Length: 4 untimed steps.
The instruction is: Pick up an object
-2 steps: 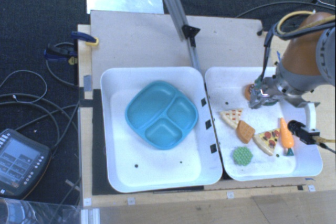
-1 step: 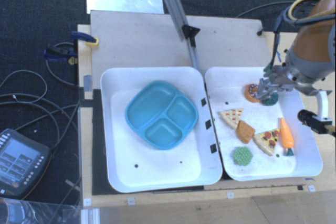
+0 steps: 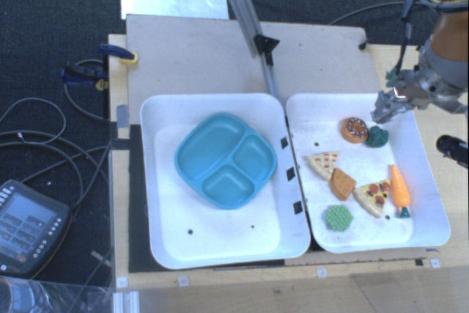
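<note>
While the gripper (image 3: 385,111), its state impossible to tell, hangs over the right bin's (image 3: 425,157) far rim near the doughnut (image 3: 355,130), the carrot (image 3: 399,188) lies lengthwise, leafy end toward the near rim.

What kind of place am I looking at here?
Probably a robotics lab: a grey arm's end effector hangs over a white bin of toy food, a handheld control pad lies nearby, and cables trail across the carpet.

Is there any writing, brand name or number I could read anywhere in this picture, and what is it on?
No text reads clearly in this view.
Handheld control pad at the bench's left: its screen and keys are too small and blurred to read.
Blue divided plate, toy foods such as the donut, and the gripper: no visible lettering.
</note>
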Tool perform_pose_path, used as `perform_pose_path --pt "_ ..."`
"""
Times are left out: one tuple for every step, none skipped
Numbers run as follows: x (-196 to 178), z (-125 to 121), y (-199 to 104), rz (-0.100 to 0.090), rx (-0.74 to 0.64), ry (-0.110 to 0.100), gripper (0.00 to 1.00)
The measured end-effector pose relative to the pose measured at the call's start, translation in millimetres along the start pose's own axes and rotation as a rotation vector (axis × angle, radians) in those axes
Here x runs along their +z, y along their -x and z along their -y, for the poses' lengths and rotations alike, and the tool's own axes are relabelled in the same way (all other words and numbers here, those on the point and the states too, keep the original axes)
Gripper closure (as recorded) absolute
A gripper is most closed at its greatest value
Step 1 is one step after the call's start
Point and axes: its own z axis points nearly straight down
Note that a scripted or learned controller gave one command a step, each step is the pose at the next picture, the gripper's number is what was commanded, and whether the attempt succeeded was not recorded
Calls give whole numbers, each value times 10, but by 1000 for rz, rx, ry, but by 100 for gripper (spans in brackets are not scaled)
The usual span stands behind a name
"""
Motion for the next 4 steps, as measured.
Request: perform_pose_path --pt "-34 127 -512 -4 -4 -8 100" --pt "83 322 -933 -3 -3 -9 100" --pt "234 376 -1388 -4 -3 -9 100" --pt "205 491 -1909 -5 -5 -9 100"
